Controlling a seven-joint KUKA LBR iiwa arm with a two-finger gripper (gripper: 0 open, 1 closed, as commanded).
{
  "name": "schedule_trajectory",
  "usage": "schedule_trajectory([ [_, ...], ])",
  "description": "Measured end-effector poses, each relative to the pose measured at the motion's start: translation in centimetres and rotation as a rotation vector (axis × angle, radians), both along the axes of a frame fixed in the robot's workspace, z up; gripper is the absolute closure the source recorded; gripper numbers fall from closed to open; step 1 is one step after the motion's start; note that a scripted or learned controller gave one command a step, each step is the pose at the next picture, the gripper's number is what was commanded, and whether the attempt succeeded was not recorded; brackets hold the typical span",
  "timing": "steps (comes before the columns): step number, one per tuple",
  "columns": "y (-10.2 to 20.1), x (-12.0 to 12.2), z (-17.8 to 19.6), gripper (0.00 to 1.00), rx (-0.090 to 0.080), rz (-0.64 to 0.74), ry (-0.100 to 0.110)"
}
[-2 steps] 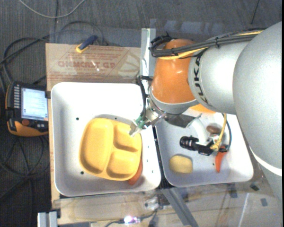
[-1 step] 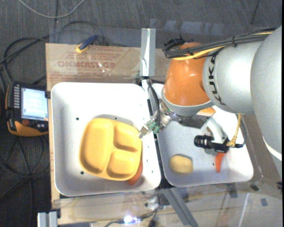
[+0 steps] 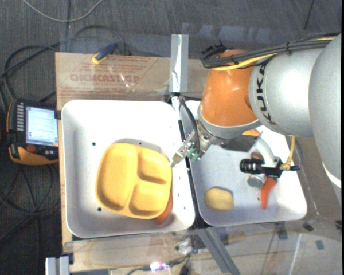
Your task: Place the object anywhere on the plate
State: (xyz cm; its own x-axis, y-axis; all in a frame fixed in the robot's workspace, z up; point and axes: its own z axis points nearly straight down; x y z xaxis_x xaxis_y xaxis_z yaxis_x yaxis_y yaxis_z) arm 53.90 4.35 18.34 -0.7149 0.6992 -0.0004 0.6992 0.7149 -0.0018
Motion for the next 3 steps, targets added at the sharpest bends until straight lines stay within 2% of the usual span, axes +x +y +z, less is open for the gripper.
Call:
schedule_trajectory([
  [1, 3.95, 0.45, 2.04, 1.0, 0.002, 0.068, 0.001],
  [2, 3.96, 0.44, 2.04, 0.0, 0.002, 0.068, 0.001],
  [3, 4.04, 0.47, 2.89, 1.0, 0.003, 0.068, 0.002],
])
